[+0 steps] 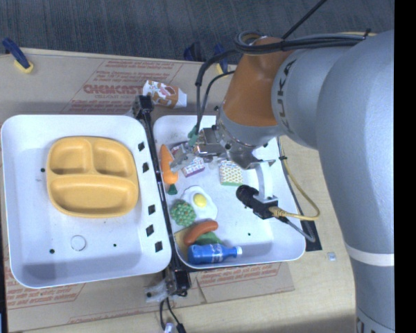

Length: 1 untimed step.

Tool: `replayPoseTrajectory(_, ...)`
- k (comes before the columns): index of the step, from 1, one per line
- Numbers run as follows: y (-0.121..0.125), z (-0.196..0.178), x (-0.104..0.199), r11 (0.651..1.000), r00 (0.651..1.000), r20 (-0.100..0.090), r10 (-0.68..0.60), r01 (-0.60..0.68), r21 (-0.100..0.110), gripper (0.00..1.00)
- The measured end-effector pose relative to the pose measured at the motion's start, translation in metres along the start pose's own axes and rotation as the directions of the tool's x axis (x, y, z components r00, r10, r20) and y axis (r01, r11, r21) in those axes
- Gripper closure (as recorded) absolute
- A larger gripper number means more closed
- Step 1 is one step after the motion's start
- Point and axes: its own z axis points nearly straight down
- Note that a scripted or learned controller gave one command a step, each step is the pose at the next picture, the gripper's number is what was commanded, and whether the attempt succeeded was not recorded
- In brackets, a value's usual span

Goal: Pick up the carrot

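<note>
The carrot [166,162] is a slim orange piece lying lengthwise along the left wall of the right bin [291,250], its lower end near a small green bit. My gripper [188,150] hangs low over the upper part of that bin, just right of the carrot's upper end and above a small pink and white packet [193,167]. The carrot lies on the bin floor, outside the gripper. The wrist and orange band [258,82] hide the bin's back right area.
The right bin also holds a pale waffle [230,173], a fried egg [200,201], a green vegetable [182,215], a sausage [200,229] and a blue bottle [211,254]. A yellow divided plate [92,174] lies in the left bin [28,255]. A black cable fitting [255,201] hangs off the arm.
</note>
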Motion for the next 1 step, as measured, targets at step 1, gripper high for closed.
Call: replayPoseTrajectory(1,0.0161,-0.0006,0.0292,0.996,0.996,0.001,0.088,-0.088,-0.003,0.00)
